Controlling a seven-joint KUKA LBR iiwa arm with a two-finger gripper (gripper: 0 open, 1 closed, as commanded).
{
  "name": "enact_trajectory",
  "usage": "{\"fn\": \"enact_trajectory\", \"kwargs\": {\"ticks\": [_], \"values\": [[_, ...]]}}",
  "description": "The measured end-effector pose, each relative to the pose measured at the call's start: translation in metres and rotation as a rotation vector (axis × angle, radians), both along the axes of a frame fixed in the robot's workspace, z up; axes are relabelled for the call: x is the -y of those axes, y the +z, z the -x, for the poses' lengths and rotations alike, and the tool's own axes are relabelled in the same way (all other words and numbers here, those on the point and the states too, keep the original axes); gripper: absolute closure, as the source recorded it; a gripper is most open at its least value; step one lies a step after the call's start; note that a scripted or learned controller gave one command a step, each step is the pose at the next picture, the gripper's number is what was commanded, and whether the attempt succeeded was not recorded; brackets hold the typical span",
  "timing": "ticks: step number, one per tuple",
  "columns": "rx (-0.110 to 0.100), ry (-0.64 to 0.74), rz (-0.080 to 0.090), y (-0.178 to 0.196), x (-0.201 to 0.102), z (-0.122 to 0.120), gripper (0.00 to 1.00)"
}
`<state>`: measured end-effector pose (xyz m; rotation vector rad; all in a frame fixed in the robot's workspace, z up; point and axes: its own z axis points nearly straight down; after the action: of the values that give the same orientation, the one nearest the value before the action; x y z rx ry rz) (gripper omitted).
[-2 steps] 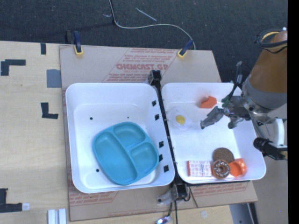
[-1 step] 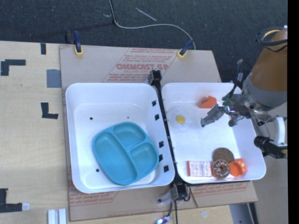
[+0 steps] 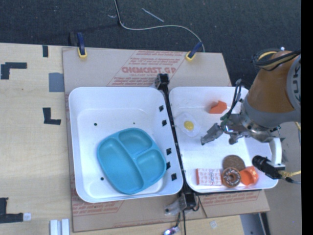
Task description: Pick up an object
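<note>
Tool point(image 3: 221, 134): hangs over the right bin point(image 3: 195, 94), about mid-bin; two dark fingers spread apart, nothing between them.
Arm point(image 3: 274, 94): grey w/ orange band, comes in from the right, covers the bin's right rim.
Orange block point(image 3: 218, 106): just beyond the tool toward the far rim, lying free w/ bare white floor around it.
Yellow piece point(image 3: 188, 126): left of the tool, inside a clear round lid or cup, near the divider betw. the bins.
Donut point(image 3: 231, 177): near side of the tool, sprinkled; touches a brown round cookie point(image 3: 234, 161) and an orange-red item point(image 3: 249, 176).
Red-white packet point(image 3: 208, 176): near side, flat, close along the near rim, beside the donut.
Open room: bare floor directly under and left-near of the tool; near-right corner crowded.
Left bin point(image 3: 78, 106): well left of the tool, past the divider; blue divided tray point(image 3: 131, 159) lies tilted in it, toward the near rim.
Desk point(image 3: 29, 131): pale wood w/ cardboard under both bins.
</note>
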<state>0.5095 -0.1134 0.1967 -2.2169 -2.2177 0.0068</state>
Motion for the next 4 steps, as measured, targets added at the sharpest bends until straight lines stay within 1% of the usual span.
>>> {"fn": "enact_trajectory", "kwargs": {"ticks": [1,2,3,4], "values": [[-0.001,0.0,-0.001,-0.064,-0.005,0.005,0.0],[0.006,0.0,0.002,-0.115,-0.005,0.005,0.0],[0.007,0.0,0.003,-0.102,-0.005,0.005,1.0],[0.009,0.001,0.001,-0.054,-0.007,0.013,1.0]]}}
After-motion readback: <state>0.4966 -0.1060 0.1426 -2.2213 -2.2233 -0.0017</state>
